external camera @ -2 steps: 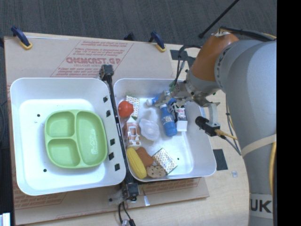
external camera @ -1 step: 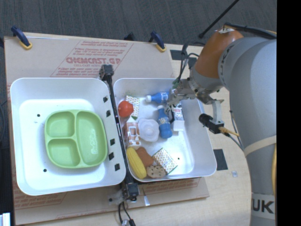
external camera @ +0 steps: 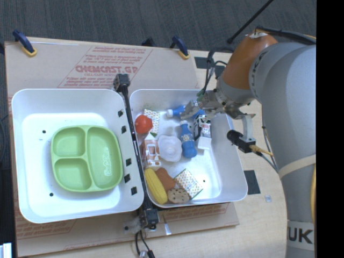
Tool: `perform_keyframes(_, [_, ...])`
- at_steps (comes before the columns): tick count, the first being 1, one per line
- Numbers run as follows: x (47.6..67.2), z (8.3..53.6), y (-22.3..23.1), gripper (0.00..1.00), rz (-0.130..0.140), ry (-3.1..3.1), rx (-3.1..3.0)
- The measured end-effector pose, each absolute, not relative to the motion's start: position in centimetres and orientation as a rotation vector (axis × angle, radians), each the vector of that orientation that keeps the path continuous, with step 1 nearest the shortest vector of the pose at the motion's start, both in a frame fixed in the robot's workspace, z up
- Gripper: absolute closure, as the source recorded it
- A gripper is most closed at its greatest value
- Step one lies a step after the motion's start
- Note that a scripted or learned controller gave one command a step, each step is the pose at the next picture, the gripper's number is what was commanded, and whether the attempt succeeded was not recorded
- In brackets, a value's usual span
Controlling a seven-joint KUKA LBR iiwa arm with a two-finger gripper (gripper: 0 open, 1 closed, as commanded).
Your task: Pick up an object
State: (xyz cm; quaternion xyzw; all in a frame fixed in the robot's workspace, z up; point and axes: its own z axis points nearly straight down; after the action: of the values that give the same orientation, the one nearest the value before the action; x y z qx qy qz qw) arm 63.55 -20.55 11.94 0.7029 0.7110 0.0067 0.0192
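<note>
So the biggest thing is the grey robot arm point(external camera: 290, 90) on the right side, with its orange band point(external camera: 242, 61) near the wrist. It leans down over the top edge of the right bin.

Next come the two white bins, sitting side by side on a brown cardboard sheet point(external camera: 107, 66) with red writing. The left bin point(external camera: 27, 106) has a green plate point(external camera: 86, 158) in it, with three sections.

The right bin point(external camera: 231, 176) is full of small things. A blue bottle point(external camera: 187, 142) lies near the middle, just under the gripper. Beside it, to the left, is a round clear cup point(external camera: 169, 148). A red ball point(external camera: 143, 124) sits near the left wall. Lower down are a yellow corn cob point(external camera: 155, 183), a brown sausage shape point(external camera: 167, 180) touching it, a round cookie point(external camera: 178, 195), and a little patterned packet point(external camera: 188, 180). A small white and red box point(external camera: 151, 149) lies by the left wall.

The gripper point(external camera: 199, 110) is low in the top part of the right bin, close to the top of the blue bottle and a small blue and white thing point(external camera: 177, 112). Whether it is pinched tight or let loose, I cannot tell, since it is too small and jumbled there.

Blue clamps point(external camera: 180, 46) hold the cardboard at the top edge.
</note>
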Motion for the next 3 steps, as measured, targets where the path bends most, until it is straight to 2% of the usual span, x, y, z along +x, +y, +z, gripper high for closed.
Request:
perform_keyframes(1, [62.4,11.0,-20.4,0.00,0.013,2.212,2.196])
perform_keyframes(2, [62.5,10.5,-20.3,0.00,0.006,2.206,2.197])
perform_keyframes(3, [62.9,12.0,-20.4,1.00,0.013,2.202,2.186])
